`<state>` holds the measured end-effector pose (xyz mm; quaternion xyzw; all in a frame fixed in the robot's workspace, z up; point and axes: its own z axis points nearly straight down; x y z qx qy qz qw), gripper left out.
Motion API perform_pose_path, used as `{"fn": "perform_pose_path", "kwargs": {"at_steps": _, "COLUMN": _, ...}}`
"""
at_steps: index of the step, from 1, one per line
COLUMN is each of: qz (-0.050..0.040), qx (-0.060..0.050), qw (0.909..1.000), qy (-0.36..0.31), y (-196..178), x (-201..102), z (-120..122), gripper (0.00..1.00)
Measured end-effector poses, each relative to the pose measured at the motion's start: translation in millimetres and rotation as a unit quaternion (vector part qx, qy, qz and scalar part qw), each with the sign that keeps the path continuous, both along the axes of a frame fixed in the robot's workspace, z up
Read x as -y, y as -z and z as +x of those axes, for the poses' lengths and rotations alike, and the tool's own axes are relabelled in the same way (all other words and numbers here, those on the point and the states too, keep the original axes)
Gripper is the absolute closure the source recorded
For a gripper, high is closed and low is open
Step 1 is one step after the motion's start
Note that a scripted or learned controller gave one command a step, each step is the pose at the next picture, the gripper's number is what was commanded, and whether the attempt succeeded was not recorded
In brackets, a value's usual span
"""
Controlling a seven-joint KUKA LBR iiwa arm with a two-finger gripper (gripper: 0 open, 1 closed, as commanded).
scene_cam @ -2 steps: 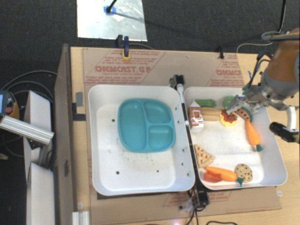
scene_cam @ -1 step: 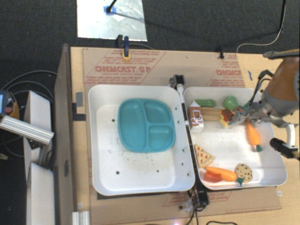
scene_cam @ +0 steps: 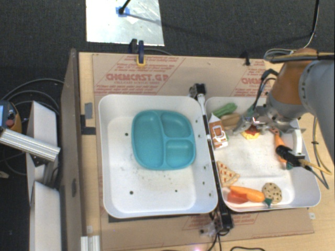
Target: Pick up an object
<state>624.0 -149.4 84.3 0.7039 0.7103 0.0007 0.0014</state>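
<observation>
The left bin holds a teal divided plate. In the right bin, the hand sits at twelve o'clock beside a green piece; a carrot and a cookie lie at six o'clock, and a carton leans at nine o'clock.

Cardboard sheet — red print "CHEMCAST".

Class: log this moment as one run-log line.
gripper: low in right bin | over yellow-red toy | grasp: unconfirmed | plate: left bin
</observation>
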Motion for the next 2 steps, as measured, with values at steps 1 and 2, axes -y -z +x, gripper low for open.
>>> {"fn": "perform_pose_path", "kwargs": {"at_steps": 1, "qz": -0.0006, "qx": 0.000, "qw": 1.0000, "qy": 0.004, "y": -1, "x": 27, "z": -6, "gripper": 0.00}}
{"fn": "perform_pose_path", "kwargs": {"at_steps": 2, "qz": 0.0016, "qx": -0.001, "qw": 1.0000, "qy": 0.002, "y": -1, "x": 36, "z": 7, "gripper": 0.00}}
